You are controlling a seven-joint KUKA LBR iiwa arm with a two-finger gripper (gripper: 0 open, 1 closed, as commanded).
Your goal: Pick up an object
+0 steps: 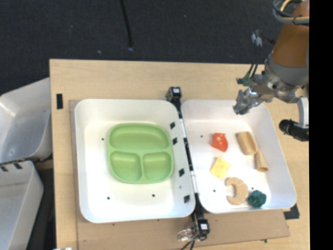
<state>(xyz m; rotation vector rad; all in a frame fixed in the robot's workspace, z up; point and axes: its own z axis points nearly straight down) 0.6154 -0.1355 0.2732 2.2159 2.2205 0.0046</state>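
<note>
Near edge, right bin (276, 134): a dark green lump (256, 198) lies at the near right corner, touching a tan crescent piece (237, 190) just to its left.
Mid right bin: a yellow wedge (219, 167) sits near the centre; a red piece (219, 141) lies beyond it, apart. A tan roll (246, 142) and a smaller tan cylinder (260, 161) lie to the right, close to each other, near the right wall.
Left bin (88, 155): a green divided plate (140, 152) lies flat in the middle, clear of all four walls.
Open room: bare white floor runs along the far part of the right bin and down its left side by the divider.
Arm (290, 46): enters from the right at the far side, wrist angled down and leftward.
Gripper (243, 104): over the far edge of the right bin, well apart from every object, nothing between its tips.
Fingers: cannot tell whether apart or together.
</note>
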